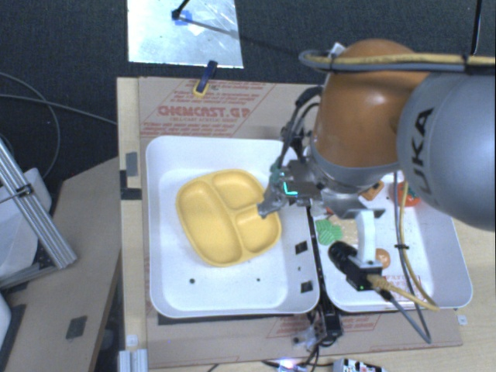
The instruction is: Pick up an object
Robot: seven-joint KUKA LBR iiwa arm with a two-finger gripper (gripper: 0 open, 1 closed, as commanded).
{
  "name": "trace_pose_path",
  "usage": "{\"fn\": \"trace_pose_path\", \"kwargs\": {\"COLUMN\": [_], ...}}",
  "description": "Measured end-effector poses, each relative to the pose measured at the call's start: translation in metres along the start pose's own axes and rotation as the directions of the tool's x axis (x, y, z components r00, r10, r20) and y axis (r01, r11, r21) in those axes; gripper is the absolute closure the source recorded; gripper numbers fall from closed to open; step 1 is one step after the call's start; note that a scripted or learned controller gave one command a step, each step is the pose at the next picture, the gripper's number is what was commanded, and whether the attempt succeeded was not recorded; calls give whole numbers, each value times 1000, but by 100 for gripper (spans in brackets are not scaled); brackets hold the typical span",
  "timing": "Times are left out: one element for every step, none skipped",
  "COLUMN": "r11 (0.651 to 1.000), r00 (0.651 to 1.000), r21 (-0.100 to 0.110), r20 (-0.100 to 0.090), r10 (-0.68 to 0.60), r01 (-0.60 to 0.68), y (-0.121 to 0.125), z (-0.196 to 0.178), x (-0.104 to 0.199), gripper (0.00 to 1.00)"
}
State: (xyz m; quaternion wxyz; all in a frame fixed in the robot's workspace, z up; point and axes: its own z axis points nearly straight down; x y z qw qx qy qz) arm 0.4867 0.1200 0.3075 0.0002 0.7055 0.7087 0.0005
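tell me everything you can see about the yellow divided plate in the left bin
The yellow divided plate is a rounded, pale yellow tray that looks like matte plastic, with raised ridges splitting it into three compartments, all without contents. It lies flat and right side up on the floor of the left bin, toward the bin's middle and right, turned at a slant to the bin's walls. The gripper is at its right edge, over the ridge there; whether it actually touches or grips the plate cannot be told.

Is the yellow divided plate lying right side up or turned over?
Right side up. The yellow plate lies in the left bin with its three hollow compartments facing up, and nothing lies in them. The claw is at its right rim.
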Motion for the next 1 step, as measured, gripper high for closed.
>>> {"fn": "trace_pose_path", "kwargs": {"r11": [1000], "r00": [1000], "r21": [12], "r20": [3], "r10": [6], "r01": [-6], "y": [-2], "z": [126], "x": [-14], "gripper": [0]}}
